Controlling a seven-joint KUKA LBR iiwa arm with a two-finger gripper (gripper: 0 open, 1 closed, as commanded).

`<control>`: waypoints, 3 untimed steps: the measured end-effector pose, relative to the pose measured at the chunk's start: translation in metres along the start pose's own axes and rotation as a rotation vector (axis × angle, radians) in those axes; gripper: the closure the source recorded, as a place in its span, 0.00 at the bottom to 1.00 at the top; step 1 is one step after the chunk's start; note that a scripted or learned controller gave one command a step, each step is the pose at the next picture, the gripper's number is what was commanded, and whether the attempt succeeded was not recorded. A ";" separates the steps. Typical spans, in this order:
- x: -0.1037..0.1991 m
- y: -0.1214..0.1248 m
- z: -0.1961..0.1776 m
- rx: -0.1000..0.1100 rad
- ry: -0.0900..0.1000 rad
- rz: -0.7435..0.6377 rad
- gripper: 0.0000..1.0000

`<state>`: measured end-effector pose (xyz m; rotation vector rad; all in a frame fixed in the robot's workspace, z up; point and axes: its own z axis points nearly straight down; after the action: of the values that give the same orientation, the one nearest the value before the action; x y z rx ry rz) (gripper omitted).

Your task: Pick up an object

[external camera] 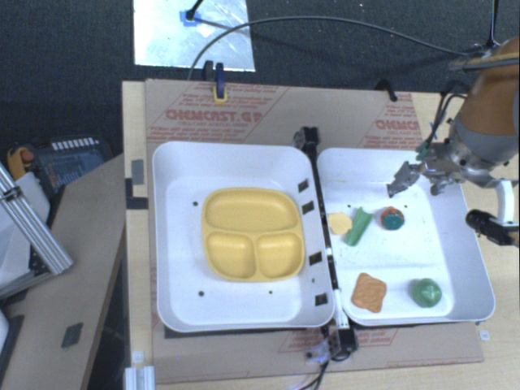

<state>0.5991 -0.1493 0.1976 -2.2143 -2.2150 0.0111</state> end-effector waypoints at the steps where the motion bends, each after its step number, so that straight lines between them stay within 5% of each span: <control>1: 0.000 0.003 -0.008 -0.013 -0.002 -0.003 0.00; 3: 0.010 -0.006 0.096 -0.009 -0.001 -0.001 0.00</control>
<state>0.5916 -0.1390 0.1021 -2.2183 -2.2209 0.0019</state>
